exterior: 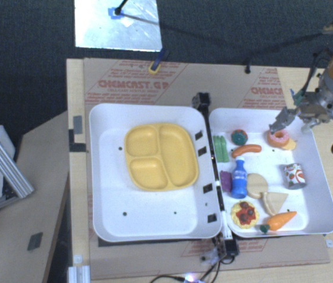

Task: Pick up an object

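— dark carpet lies behind the bench (125,81), yes? and what stands on the bench?

— two white bins side by side. left bin (104,211) carries a yellow divided plate (159,157) near its middle. right bin (320,208) carries many small toy foods.

— which ones?

— a pink donut (279,138) near the far right corner of the right bin. a red and green round fruit (239,137) and a sausage (247,150) close to the far edge, more to the left. a green piece (220,147) along the left wall. a blue bottle (240,178) with a purple piece (226,181) touching it on the left side. a small can (294,175) near the right edge. a small pizza (245,214) and a carrot (280,220) at the near edge.

— and the arm?

— it comes from the right. the gripper (283,121) is above the far right corner of the right bin, just beside the donut, on its far side.

— is it holding something?

— nothing is visible between the fingers. how wide they are, i cannot tell, it is too small and blurred.

— is the donut lifted?

— it seems to lie on the bin floor.
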You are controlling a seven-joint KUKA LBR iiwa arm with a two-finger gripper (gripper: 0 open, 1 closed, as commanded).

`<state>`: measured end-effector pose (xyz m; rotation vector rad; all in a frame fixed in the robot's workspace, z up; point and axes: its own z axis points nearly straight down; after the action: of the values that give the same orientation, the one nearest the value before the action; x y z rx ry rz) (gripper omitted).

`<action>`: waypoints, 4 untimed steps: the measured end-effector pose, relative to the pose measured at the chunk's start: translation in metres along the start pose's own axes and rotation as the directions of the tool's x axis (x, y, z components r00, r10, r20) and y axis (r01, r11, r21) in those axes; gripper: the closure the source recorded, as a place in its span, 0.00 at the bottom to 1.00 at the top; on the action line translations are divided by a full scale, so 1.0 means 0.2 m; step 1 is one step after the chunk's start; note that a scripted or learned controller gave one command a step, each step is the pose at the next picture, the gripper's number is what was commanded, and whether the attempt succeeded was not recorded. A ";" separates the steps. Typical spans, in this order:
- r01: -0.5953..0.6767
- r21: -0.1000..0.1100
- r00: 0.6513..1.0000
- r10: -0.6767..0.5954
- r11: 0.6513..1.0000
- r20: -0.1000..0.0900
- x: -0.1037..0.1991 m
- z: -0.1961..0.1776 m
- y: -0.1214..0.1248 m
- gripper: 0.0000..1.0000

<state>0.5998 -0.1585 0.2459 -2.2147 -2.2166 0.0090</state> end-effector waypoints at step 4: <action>0.000 -0.006 1.000 0.000 1.000 0.001 0.05 0.73 0.00 0.00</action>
<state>0.5979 -0.1483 0.0990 -2.2180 -2.2204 0.0033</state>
